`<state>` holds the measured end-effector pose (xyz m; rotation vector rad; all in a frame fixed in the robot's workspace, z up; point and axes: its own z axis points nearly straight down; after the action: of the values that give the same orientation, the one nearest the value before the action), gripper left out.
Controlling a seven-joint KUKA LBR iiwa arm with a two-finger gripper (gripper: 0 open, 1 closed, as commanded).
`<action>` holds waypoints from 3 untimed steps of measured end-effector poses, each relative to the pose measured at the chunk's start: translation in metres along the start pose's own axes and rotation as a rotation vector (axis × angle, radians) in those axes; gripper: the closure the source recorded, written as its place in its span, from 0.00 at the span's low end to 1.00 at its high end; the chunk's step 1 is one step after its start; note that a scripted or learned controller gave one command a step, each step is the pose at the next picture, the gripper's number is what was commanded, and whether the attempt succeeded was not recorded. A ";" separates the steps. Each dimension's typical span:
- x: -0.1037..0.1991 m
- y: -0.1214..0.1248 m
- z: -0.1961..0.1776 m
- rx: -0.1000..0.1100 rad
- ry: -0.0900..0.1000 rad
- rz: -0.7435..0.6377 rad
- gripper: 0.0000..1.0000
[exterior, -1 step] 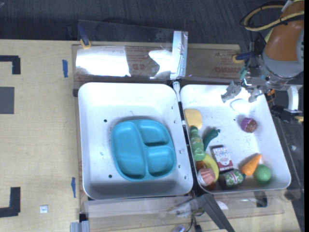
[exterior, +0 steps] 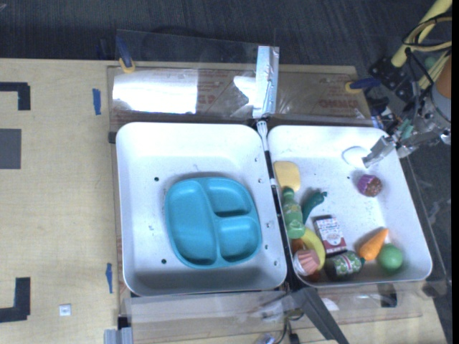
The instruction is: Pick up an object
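The right bin (exterior: 412, 213) holds several toy foods. A purple round fruit (exterior: 370, 185) lies alone near the bin's right wall. An orange carrot (exterior: 373, 244) and a green ball (exterior: 391, 258) rest in the front right corner. A red carton (exterior: 330, 233), a yellow banana (exterior: 313, 244), a green bottle (exterior: 292, 218), a dark green pepper (exterior: 313, 202) and a yellow piece (exterior: 287, 173) crowd the left side. My gripper (exterior: 374, 155) hangs over the bin's back right part, just above and behind the purple fruit, with nothing seen in it.
In the left bin (exterior: 136, 192) lies a blue divided tray (exterior: 214, 219). A red-and-white can (exterior: 307, 262) and a green-red item (exterior: 346, 264) sit at the right bin's front edge. Cables (exterior: 412, 56) hang by the arm at the far right.
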<state>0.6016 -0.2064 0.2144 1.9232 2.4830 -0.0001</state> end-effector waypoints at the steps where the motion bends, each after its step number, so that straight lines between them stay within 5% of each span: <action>1: -0.006 -0.027 0.099 0.003 0.007 -0.048 0.00; 2: 0.010 0.022 0.128 -0.005 -0.003 -0.091 0.00; 3: 0.015 -0.029 0.128 -0.002 -0.001 -0.144 0.00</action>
<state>0.5696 -0.1994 0.0863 1.7387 2.6132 0.0012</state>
